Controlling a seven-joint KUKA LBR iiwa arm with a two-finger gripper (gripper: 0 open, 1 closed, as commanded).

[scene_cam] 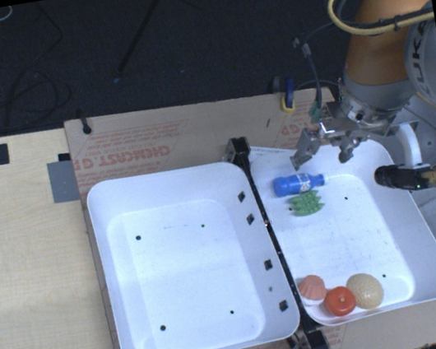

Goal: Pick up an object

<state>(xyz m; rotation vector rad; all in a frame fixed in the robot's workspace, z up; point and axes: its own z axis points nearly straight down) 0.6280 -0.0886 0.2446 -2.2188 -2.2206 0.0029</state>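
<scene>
At the far left the pale wooden worktop (26, 270) shows a few dark patches, and a sheet of printed cardboard (161, 138) lies under both bins. The left bin (111, 230) sits on it, its right wall touching a black divider rail (263, 228) that it shares with the right bin (419, 251). In the right bin's far end a blue bottle (297, 184) lies on its side, with a small green leafy piece (307, 205) just in front of it. At that bin's near edge three things crowd together: a pink shell-like piece (310, 287), a red round object (339, 301) and a tan ball (365, 290). The gripper (326, 149) hangs above the bin's far rim, just beyond the blue bottle, its fingers spread wide with nothing between them. Behind it rises the grey arm with its orange band (387, 18).
</scene>
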